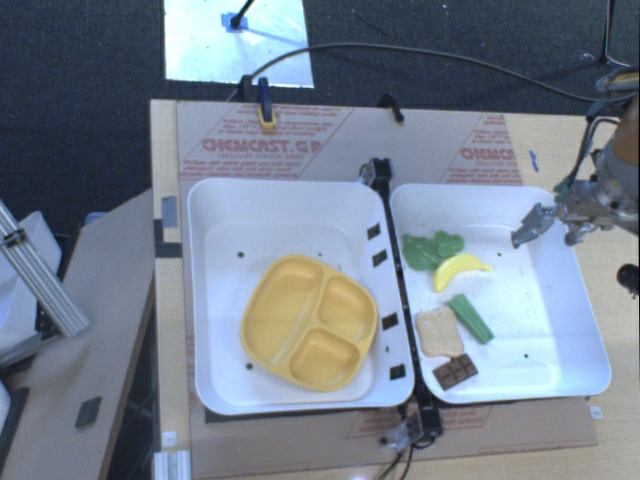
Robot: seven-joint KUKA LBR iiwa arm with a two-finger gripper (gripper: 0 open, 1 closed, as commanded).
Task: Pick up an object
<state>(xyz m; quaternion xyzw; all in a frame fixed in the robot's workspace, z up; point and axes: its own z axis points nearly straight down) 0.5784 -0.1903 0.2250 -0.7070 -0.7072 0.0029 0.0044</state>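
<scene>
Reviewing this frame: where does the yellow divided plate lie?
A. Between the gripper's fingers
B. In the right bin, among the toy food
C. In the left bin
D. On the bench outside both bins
C: the yellow divided plate rests flat on the floor of the left bin, apart from the toy food in the right bin.

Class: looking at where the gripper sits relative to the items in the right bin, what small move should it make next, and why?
Probably shift the gripper left toward the banana: it sits over the right bin's upper right edge, apart from every item, and the food pieces lie clustered along that bin's left side.
</scene>
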